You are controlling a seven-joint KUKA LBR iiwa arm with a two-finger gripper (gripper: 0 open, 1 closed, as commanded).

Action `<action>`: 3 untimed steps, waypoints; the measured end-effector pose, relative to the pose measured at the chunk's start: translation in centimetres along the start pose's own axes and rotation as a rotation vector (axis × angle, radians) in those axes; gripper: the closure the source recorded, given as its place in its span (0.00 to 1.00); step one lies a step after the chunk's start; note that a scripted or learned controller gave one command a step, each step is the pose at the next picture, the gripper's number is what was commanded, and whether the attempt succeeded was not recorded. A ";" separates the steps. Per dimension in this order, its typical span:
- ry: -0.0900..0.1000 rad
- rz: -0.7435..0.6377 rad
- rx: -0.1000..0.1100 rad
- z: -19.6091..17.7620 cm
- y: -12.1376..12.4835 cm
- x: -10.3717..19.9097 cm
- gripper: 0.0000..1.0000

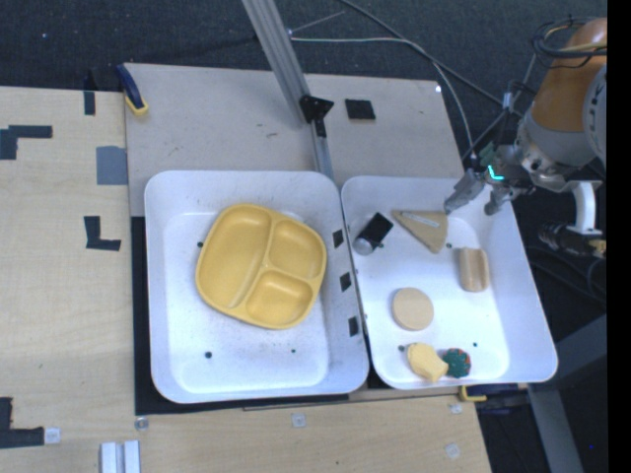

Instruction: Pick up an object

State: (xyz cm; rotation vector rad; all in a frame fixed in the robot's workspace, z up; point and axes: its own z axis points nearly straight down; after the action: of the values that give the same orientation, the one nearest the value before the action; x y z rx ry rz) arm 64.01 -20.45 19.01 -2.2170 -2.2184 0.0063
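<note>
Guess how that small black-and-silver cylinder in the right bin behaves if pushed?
The cylinder lies on its side on the smooth right bin floor, so it will probably roll rather than slide. It looks rigid and smooth, possibly slippery for the pincer. Small, so probably light.

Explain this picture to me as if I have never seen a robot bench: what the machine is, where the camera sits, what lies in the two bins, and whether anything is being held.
One camera looks down at a slant on a bench with two shallow white bins side by side. The machine is a grey robot arm with an orange band, reaching in from the right. Its two-finger gripper hovers over the upper edge of the right bin, with nothing between its fingers.

The left bin holds a yellow plastic plate with compartments. The right bin holds a small black and silver cylinder, a tan wedge-shaped piece, a light brown oblong block, a pale round disc, and a yellow lump beside a small green and blue object. The wedge lies nearest the gripper.
</note>
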 end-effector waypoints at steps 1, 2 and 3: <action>-0.001 -0.001 -0.006 -0.3 0.2 0.0 0.00; -0.002 -0.001 -0.003 4.4 0.6 -0.6 0.00; -0.002 -0.002 -0.007 9.8 1.6 -0.7 0.00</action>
State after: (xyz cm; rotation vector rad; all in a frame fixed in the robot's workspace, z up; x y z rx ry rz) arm 65.59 -21.13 9.23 -2.2193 -2.2244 0.0009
